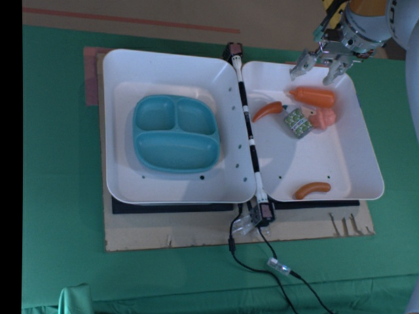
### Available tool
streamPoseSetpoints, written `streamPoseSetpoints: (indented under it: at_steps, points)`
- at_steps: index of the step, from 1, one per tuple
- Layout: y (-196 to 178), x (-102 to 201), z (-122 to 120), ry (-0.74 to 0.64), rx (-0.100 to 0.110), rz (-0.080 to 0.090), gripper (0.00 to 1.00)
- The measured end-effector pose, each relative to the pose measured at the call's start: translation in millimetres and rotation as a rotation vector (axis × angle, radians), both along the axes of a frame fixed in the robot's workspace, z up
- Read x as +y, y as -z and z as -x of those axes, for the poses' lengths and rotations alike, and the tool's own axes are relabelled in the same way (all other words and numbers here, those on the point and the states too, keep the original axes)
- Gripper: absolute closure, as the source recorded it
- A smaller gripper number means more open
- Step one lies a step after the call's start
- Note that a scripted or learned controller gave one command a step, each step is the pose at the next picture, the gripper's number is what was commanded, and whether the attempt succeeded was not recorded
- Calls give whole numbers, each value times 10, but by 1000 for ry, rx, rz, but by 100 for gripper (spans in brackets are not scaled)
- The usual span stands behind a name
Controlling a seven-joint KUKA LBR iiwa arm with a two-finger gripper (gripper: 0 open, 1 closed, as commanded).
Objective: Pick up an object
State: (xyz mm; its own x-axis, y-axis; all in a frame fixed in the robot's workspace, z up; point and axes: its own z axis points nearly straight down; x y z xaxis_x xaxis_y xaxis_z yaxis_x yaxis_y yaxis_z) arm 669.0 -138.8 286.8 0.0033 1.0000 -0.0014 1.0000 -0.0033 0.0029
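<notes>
On the left, a teal divided plate (175, 133) lies in the left bin (118, 70), which holds nothing to grasp. A black-and-white rod (247, 120) runs between the two bins. In the right bin (366, 175) the candidates sit in a loose cluster near the far side: a small red-orange chili pepper (268, 110), a green patterned packet (298, 122) touching a pink toy piece (323, 118), and above them an orange bottle-shaped toy (313, 96). A lone orange sausage (312, 190) lies well apart near the front edge. The gripper (319, 69) hovers over the bin's far rim, just above the orange bottle, its fingers (303, 64) spread wide with nothing between them.

The main risk, as I judge it, is the crowding: a descent onto the bottle could catch the pink piece or packet just beside it, nudging things aside or clamping two at once. The bottle's rounded body may also roll or squirt out as the fingers close. Being so near the rim, a finger might strike the bin wall.
</notes>
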Motion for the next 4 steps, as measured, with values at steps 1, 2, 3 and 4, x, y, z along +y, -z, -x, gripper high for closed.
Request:
streamPoseSetpoints:
  at_steps: [1, 2, 3, 4]
  points:
    - [923, -157, -282, 0, 0, 2, 0]
    - [1002, -194, 296, 0, -9, 4, 0]
    - [860, -210, 276, 3, -19, 8, 100]
    - [-174, -487, -96, 0, -3, 3, 100]
